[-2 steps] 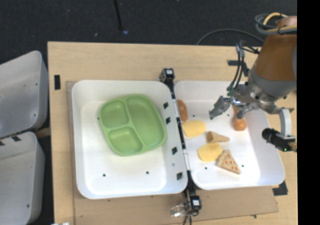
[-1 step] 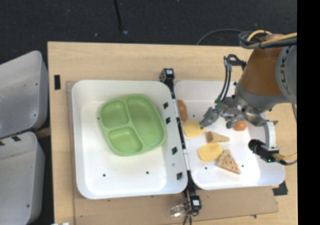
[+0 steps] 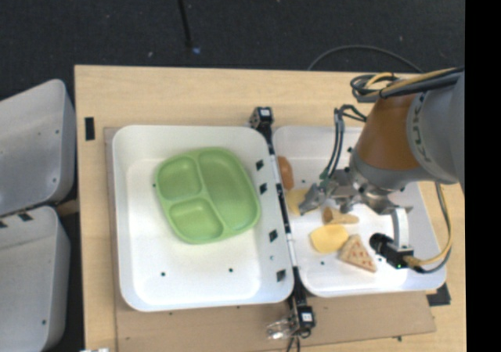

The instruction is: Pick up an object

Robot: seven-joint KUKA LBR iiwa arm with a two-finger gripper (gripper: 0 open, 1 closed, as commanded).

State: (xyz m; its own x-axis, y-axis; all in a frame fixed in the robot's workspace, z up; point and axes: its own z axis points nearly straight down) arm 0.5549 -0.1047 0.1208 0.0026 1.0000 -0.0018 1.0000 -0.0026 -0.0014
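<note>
My gripper (image 3: 329,200) hangs low over the right bin (image 3: 423,284), near its left half, under the grey and orange wrist. Just below it lie a small tan piece (image 3: 347,219), a yellow lump (image 3: 329,238) and a tan wedge with a red edge (image 3: 358,254). To the gripper's left, a pale yellow piece (image 3: 294,201) rests by the bin's left wall, with an orange-brown piece (image 3: 286,173) above it. Nothing is visibly held by the gripper.
A green divided plate (image 3: 207,195) lies in the left bin (image 3: 141,280). A divider with black clips (image 3: 275,210) separates the bins. Cables loop above the arm, and a black fitting (image 3: 385,247) with a cable sits at the right bin's lower right.
</note>
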